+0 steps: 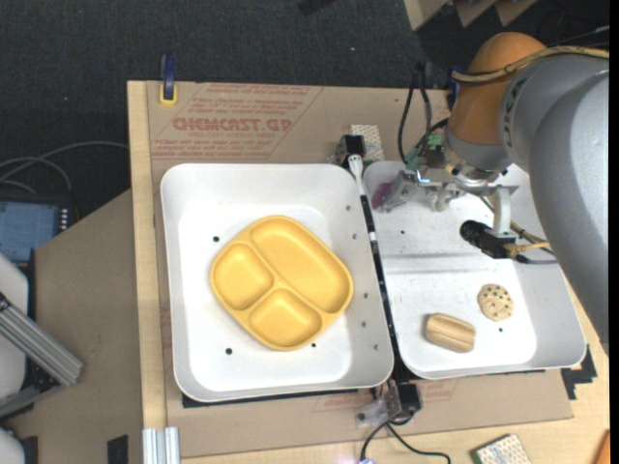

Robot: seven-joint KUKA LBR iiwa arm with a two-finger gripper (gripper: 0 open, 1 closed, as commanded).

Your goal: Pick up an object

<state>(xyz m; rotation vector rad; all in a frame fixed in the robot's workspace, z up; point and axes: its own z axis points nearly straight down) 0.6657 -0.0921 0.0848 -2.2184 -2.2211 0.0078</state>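
The claw (pixel 432 184) hangs at the right white bin's (pixel 542 356) far edge, grip state impossible to tell, well apart from the tan bread-roll-shaped piece (pixel 450 333) and round speckled cookie (pixel 495 302) near its front edge, so closing here likely misses.

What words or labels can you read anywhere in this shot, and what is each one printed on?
"CHEMCAST GP": large red letters on the brown protective sheet covering the bench behind the left bin.
Smaller red print on the same sheet, above and below that name: too blurred to read.
Small patterned tag behind the bins: too small to read.
Printed card at the bottom edge: unreadable.
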